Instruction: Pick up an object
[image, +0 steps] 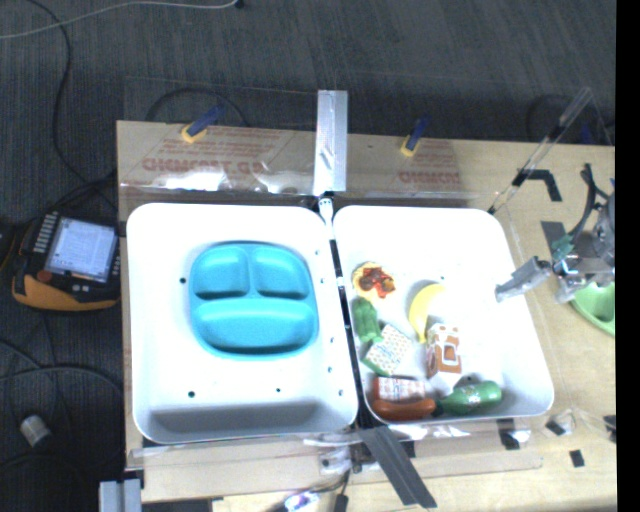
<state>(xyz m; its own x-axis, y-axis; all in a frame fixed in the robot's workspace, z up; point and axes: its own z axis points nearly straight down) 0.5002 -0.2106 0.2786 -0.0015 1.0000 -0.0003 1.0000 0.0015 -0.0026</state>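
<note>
The right bin (520, 330) holds a small pile of toy food. All of it sits near the bin's left wall and front edge. The rest of the bin floor is bare and white.

A yellow toy banana (424, 303) lies near the middle of the bin, a little apart from the others. It looks light, hard and smooth, so it may slip. I think it is the easiest one to take, with the pinch going across its thin middle.

A round toy pizza (373, 281) lies flat by the left wall. Flat things are hard to pinch. Under it is a green toy pepper (365, 319), then a pale green packet (389, 351) touching it. A small white and brown carton (444, 349) stands just beside the packet. Along the front edge lie a red toy sausage (402, 406), a red and white box (397, 386) above it, and a green toy cucumber (470, 397). These are packed close, so fingers may bump the neighbours.

The left bin (160, 400) holds a blue divided plate (254, 298) in its middle, with three hollows and no food in them.

The gripper (570, 268) is past the right bin's right edge, over the bench, well apart from the toys. It is too blurred to tell if its hand is apart or together. Nothing can be seen in it.
</note>
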